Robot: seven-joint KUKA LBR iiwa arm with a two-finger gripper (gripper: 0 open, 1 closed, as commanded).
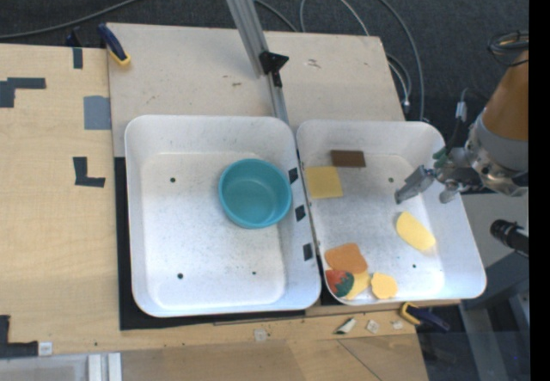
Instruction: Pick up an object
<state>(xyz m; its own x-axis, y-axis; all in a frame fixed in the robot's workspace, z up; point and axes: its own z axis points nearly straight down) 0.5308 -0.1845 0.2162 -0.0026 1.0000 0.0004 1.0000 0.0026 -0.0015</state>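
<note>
From the overhead camera: grey two-finger pincer [427,184] over the right white bin [451,229], fingers spread apart with nothing between them, just above and beside the pale yellow oblong lump [416,232] lying near that bin's right wall. Judged risky: smooth rounded shape, apt to squirt out or roll toward the wall if closed off-centre; flat yellow square [325,182], brown block [348,158] and orange-and-green cluster [347,267] well apart, teal round bowl [254,192] in the left bin [155,224]
</note>
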